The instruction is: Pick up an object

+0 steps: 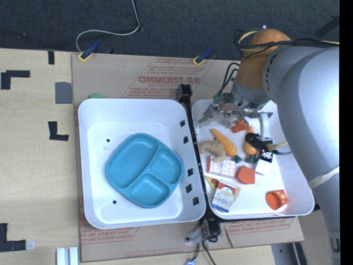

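My tool hangs low over the far end of the right bin; I cannot tell its state. An orange carrot lies just nearside of it, with a beige piece beside that. Small cartons and orange blocks lie further nearside. The blue divided plate sits in the left bin, well apart on the worktop.

divided plate in left bin, toys in right bin
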`<state>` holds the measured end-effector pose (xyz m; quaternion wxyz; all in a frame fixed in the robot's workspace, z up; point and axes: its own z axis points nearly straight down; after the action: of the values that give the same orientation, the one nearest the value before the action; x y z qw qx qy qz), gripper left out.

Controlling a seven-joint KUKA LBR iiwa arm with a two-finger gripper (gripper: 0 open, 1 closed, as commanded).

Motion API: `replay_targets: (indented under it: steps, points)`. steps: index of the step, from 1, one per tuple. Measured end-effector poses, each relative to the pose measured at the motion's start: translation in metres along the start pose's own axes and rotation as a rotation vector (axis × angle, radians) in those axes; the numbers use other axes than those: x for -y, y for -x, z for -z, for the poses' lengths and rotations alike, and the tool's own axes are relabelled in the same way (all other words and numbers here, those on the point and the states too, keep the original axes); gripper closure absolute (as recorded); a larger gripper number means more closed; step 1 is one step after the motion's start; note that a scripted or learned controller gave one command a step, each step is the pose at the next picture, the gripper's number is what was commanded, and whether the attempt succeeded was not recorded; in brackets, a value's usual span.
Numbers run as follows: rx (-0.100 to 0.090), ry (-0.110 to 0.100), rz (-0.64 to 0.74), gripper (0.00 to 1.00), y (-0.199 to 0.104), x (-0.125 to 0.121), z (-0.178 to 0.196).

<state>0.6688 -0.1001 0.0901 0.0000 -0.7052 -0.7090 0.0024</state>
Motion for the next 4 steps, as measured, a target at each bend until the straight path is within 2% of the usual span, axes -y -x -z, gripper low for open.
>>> replay_targets:
  steps: [1, 2, 3, 4]
  points:
    - [0.0, -0.006, 0.002, 1.0, -0.001, 0.001, 0.006]
    - [0.0, -0.006, 0.002, 0.0, -0.001, 0.001, 0.006]
    - [-0.003, 0.005, -0.003, 0.0, 0.022, 0.026, -0.006]
    - [0.0, 0.008, -0.004, 0.0, 0.005, 0.047, -0.005]
